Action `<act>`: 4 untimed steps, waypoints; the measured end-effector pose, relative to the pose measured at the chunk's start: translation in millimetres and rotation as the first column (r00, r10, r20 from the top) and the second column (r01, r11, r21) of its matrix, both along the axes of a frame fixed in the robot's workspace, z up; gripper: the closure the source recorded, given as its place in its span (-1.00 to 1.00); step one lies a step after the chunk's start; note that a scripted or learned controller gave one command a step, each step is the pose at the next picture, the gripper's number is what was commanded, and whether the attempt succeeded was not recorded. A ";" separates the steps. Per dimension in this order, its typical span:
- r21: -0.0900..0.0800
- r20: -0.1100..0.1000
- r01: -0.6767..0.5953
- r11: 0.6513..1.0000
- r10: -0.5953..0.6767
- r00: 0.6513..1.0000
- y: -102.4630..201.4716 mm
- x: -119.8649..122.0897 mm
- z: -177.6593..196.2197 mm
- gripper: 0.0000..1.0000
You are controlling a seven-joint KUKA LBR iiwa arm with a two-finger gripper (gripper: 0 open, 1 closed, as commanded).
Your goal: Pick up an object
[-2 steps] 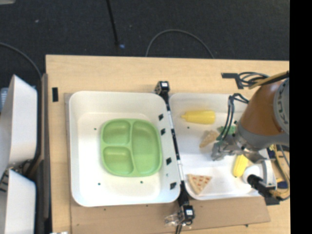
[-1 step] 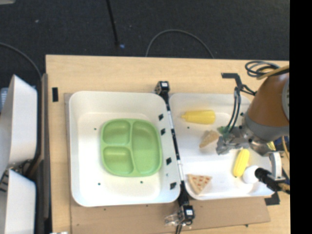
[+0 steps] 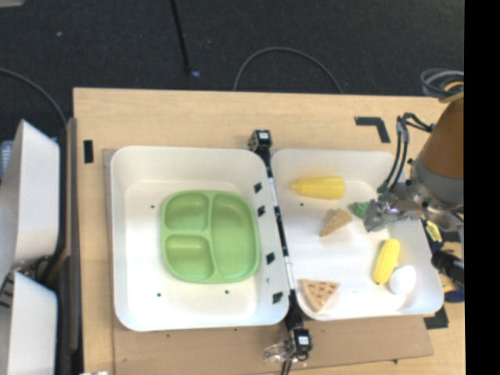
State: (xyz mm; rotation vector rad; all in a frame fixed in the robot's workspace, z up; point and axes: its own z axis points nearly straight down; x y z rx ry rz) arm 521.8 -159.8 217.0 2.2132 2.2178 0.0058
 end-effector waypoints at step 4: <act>0.004 -0.005 -0.005 1.000 0.005 1.000 151.9 71.7 27.5 1.00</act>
